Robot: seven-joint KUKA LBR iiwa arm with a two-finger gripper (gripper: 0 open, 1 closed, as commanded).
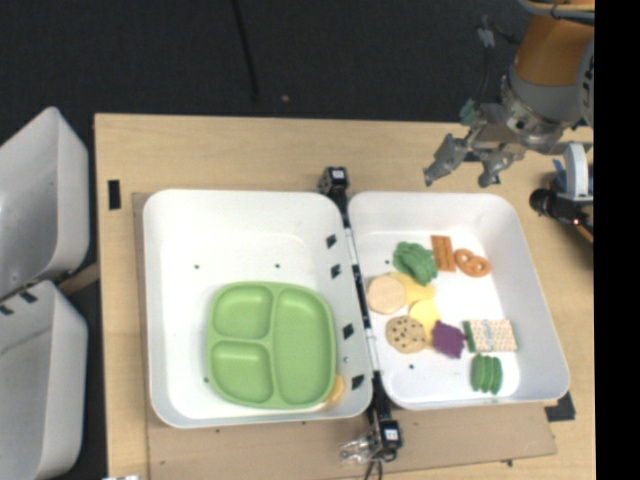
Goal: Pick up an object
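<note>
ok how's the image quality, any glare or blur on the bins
Camera view: lighting even, soft shadows along the bin walls; the right bin looks bright but not blown out; the toy food reads soft, fine detail lost; the gripper is slightly blurred.

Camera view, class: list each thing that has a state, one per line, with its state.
gripper: open, above the bench beyond the right bin, holding nothing
green tray: flat in the left bin, compartments bare
right bin: holds toy food
cookie: lying flat
</note>
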